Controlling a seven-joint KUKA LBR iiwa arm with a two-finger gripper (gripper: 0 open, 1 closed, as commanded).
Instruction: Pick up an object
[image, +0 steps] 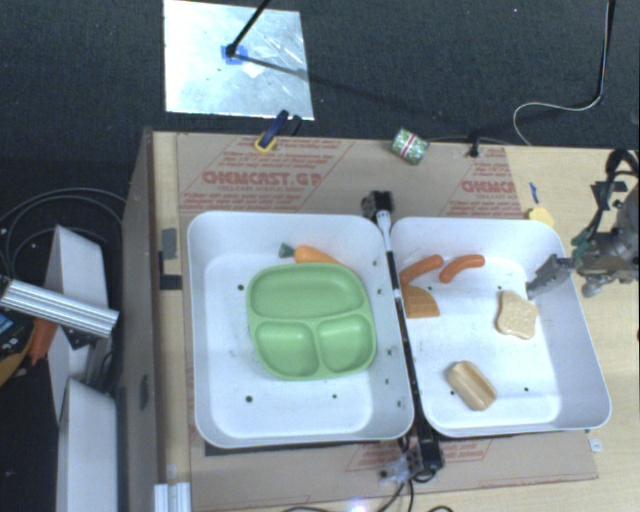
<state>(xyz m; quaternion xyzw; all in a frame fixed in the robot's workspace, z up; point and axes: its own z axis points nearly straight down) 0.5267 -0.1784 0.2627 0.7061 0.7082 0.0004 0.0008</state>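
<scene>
The right bin (575, 340) holds two orange-red sausages (462, 266) (420, 268), an orange wedge (420, 303), a beige bread slice (517, 315) and a tan bun (470, 385). My gripper (566, 274) hangs over the right bin's far right rim, just up and right of the bread slice, with nothing seen in it. In the left bin (225, 400) a green divided plate (310, 320) lies flat, with an orange carrot (315, 255) behind it.
The bins' shared divider (397, 320) runs down the middle. On the cardboard behind the bins lie a small green can (409, 145) and a yellow-and-blue clip (272, 134). Cables and white boxes (70, 330) sit left of the bench.
</scene>
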